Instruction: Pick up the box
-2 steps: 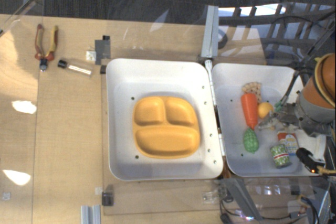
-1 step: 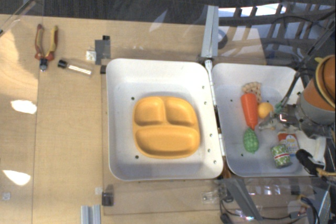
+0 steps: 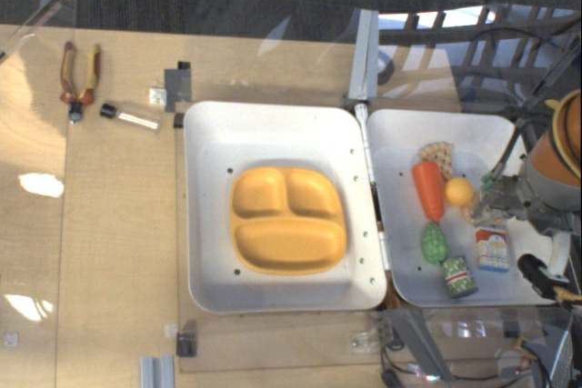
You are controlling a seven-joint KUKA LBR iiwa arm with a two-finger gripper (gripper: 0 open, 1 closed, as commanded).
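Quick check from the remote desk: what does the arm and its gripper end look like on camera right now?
The arm is grey with an orange band above the wrist. Dark cables run along it. The gripper end is a cluster of grey metal parts over the right bin.

Your wooden table (image 3: 109,232) carries two white bins (image 3: 273,127) side by side, with pliers (image 3: 78,77) and a small tube (image 3: 129,115) lying at its far left.
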